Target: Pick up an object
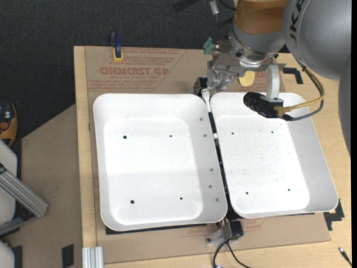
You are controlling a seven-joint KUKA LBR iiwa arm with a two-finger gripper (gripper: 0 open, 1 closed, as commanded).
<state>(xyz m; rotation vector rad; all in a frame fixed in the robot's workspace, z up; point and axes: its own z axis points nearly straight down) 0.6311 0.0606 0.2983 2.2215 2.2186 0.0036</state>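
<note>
There, tool (244,78) above right bin's (312,166) far rim.

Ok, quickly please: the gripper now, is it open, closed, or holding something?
Gripper: cannot be told. It sits at the far edge of the bins, near the seam between them, with no object seen in it.

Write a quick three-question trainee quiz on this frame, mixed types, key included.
1. True or false: the gripper hangs over the far rim where the two bins meet.
2. The blue and yellow clamp sits at which corner of the brown board? A far left, B near right, C near left.
3. Fill in: the band above the wrist is ____.

Key: 1 true; 2 A; 3 orange. The left bin and right bin lie side by side.
</note>
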